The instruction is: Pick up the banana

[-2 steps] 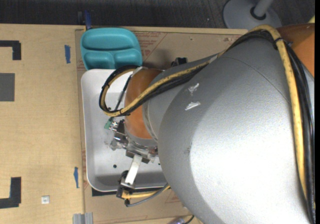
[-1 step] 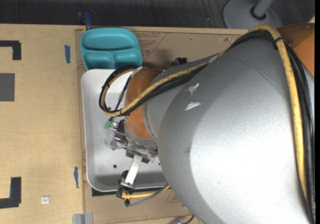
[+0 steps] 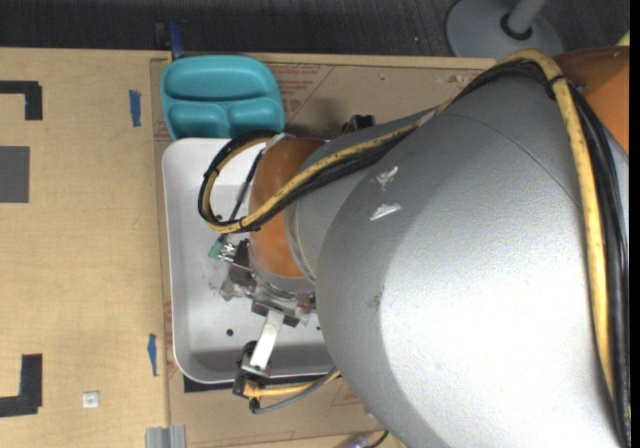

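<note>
Gripper (image 3: 262, 298) set low over the white bin (image 3: 185, 236), toward the bin's near half, seen from above and behind the wrist. Whether it is released or clenched cannot be told, because the wrist and its metal fittings cover its tip.

Banana: its place relative to the gripper cannot be told. The arm (image 3: 470, 266), grey with an orange band (image 3: 272, 198), covers the view's right half, the right part of the bin and the bench beyond it. Which way the banana points, and how its long axis runs, likewise cannot be told.

A teal moulded thing (image 3: 222, 96) lies at the bin's far end, touching or overlapping the rim; which of the two is not clear. A small green spot (image 3: 215, 251) shows just beside the gripper on the view's left, too small to identify. The bin's near right corner is cut off by the arm. The bench (image 3: 80, 236) is tan, with blue tape marks.
</note>
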Tool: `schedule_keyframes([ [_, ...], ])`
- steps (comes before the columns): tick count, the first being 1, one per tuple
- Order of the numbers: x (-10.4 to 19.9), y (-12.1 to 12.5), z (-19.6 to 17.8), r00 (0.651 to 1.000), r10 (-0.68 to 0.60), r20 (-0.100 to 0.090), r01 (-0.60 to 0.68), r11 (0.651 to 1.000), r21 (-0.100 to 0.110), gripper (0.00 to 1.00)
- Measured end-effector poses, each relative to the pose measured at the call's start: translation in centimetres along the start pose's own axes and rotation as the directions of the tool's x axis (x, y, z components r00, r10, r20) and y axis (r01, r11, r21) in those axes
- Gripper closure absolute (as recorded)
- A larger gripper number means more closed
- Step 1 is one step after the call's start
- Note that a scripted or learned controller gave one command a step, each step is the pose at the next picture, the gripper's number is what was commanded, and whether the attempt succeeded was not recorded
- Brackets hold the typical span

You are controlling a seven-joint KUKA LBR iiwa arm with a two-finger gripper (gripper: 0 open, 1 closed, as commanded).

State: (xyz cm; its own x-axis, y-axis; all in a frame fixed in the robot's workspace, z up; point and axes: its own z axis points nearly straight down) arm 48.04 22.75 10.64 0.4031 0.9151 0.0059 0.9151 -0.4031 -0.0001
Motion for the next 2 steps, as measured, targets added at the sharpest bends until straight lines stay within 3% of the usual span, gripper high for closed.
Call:
schedule_keyframes([
  [1,-1.4,0.5,-5.8,0.775,-0.632,0.005,0.632,0.775,0.003,0.0],
  [2,-0.9,0.2,1.3,0.906,-0.423,0.006,0.423,0.906,0.007,0.0],
])
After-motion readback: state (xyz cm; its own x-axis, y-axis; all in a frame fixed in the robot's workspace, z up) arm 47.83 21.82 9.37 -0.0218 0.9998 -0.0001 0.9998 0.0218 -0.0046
